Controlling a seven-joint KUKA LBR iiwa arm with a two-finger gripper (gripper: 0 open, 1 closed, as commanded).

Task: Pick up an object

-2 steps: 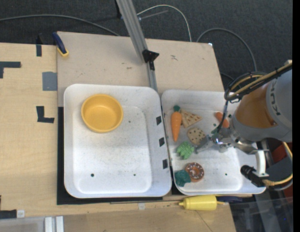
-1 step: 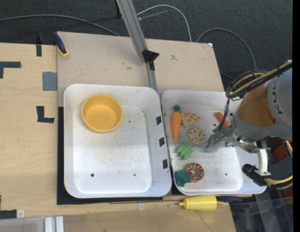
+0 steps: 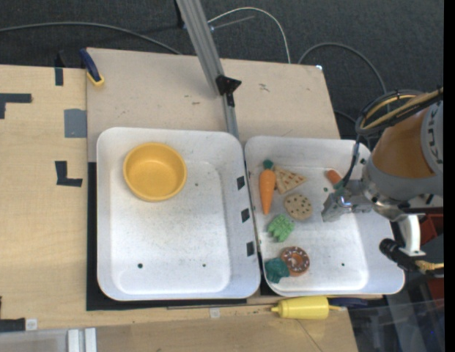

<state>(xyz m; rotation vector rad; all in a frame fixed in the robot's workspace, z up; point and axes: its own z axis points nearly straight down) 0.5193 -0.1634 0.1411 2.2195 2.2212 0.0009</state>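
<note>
Over right bin [image 3: 374,270], claw [image 3: 334,205] near cookie [image 3: 297,206]; finger state unclear

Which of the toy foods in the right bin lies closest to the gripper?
The small orange piece, just above the gripper near the bin's top right; the cookie, carrot and donut lie farther left.
</note>
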